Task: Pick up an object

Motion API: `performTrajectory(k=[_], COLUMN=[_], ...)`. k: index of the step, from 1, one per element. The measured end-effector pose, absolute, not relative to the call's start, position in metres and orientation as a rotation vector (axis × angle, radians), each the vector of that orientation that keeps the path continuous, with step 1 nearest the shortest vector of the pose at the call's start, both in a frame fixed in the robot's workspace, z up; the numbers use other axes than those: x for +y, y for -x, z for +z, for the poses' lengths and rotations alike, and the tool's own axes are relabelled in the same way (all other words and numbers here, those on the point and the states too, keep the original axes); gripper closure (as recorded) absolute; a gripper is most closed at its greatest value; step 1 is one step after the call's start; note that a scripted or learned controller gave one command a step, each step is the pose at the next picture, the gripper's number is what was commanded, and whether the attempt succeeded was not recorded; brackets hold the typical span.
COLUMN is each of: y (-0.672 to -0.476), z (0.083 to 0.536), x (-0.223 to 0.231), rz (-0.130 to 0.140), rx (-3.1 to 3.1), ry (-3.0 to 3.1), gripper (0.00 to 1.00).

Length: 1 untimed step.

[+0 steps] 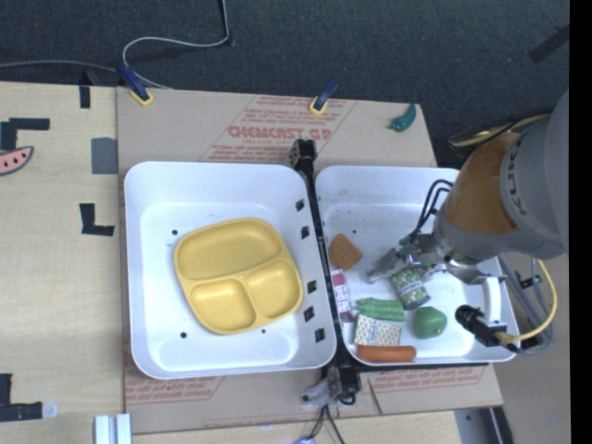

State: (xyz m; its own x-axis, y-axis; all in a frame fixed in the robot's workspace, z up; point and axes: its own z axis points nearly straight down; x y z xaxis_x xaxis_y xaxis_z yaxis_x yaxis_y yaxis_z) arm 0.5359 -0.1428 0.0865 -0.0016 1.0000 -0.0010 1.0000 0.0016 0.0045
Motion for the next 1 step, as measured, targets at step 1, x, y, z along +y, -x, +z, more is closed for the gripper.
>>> performTrajectory(k=[1], y=[-0.5362], z=[0.0965], x=[-0.1437], rz=[0.003], rx=[2.218], ry=[-2.217], gripper=[1.0])
